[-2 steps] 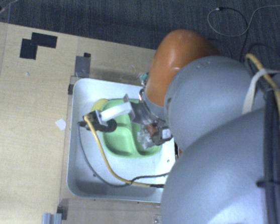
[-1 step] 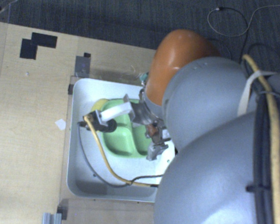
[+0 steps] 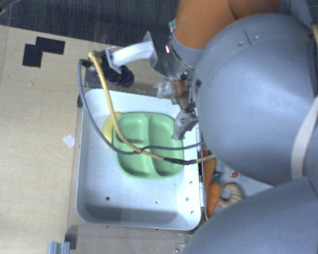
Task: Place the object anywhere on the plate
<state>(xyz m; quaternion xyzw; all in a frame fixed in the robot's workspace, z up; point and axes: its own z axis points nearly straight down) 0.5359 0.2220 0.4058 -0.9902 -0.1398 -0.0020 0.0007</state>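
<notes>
A light green divided plate (image 3: 145,144) lies in the left white bin (image 3: 132,206), toward its far side. My gripper (image 3: 181,127) hangs over the plate's right rim, just below the grey wrist. Nothing can be made out in its grasp. An orange, carrot-like object (image 3: 212,197) lies in the right bin beside the divider, with a pale round item (image 3: 232,193) next to it; my arm hides most of both. A yellowish patch (image 3: 108,129) peeks out at the plate's left edge.
A yellow cable (image 3: 107,93) and a dark cable (image 3: 162,148) trail from the wrist across the plate. The bulky grey arm (image 3: 265,108) covers the right bin. The left bin's near half (image 3: 127,197) is bare white floor. Wooden bench (image 3: 25,136) lies to the left.
</notes>
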